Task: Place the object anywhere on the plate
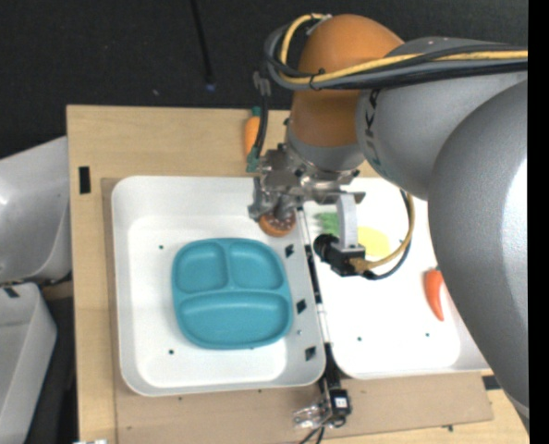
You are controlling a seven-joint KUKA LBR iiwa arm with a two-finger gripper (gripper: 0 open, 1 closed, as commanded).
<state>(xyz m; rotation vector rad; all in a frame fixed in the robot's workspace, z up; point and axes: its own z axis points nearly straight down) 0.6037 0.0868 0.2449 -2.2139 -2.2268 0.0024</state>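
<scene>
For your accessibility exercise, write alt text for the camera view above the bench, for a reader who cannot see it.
A grey robot arm with an orange band reaches from the right, its gripper over the left white bin, just beyond a blue divided plate. A small brown object sits at the gripper's tip. The right bin holds orange, yellow and green items.

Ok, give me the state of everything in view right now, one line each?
Plate: flat in the left bin, compartments bare.
Gripper: over the left bin's upper right corner, above and right of the plate.
Brown round object: at the gripper's tip, not on the plate; grip unclear.
Orange piece: lying in the right bin.
Yellow piece: lying in the right bin, partly hidden by the arm.
</scene>
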